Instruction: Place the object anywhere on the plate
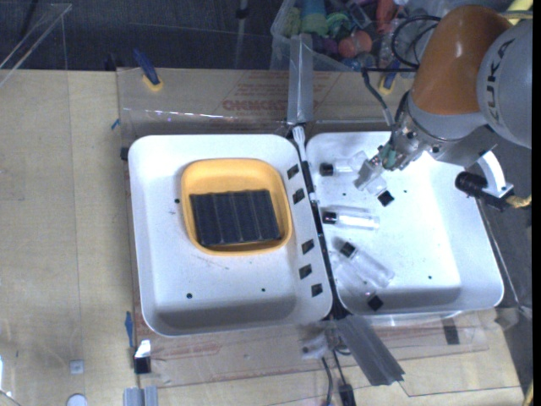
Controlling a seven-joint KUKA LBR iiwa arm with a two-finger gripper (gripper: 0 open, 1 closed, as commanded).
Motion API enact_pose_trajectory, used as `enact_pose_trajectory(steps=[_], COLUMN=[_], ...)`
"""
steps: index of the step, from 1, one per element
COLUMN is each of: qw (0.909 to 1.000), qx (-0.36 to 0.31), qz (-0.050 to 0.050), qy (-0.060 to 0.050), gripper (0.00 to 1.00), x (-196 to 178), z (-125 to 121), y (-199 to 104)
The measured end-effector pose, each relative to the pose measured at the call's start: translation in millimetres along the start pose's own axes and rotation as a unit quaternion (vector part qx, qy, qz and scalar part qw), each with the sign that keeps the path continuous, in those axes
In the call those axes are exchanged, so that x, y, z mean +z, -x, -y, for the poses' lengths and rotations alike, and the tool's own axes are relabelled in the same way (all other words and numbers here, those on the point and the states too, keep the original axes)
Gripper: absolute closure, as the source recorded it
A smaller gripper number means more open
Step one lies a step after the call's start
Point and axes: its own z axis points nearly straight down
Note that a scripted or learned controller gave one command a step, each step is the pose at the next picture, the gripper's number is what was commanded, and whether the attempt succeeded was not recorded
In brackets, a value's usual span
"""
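The gripper (pixel 372 172) hangs over small clear plastic vials (pixel 351 219) in the right white bin (pixel 456 265); its state I cannot tell. Slippery vials may escape, missing the yellow plate (pixel 193 178)

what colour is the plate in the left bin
Yellow-orange plate, with a dark ribbed insert; camera view.

Red printed lettering is running along the clear plastic sheet (pixel 254 100) lying just behind the left bin (pixel 152 227), but it is showing reversed and too faint to be made out. On the grey arm (pixel 507 74), beside its orange band (pixel 452 57), part of the maker's name is showing in dark capitals at the frame's edge, reading roughly "UK". No other text, label or number is showing legibly.
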Motion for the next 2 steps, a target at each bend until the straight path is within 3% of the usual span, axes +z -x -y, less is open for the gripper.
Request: enact_pose_trajectory(steps=[1,2], qw=[1.0000,0.9999], qx=[0.000,0.016], qz=[0.000,0.003], qy=[0.000,0.002], gripper=[0.00,0.00], x=[-0.1,-9.1], z=[0.1,20.8], y=[0.2,50.3])
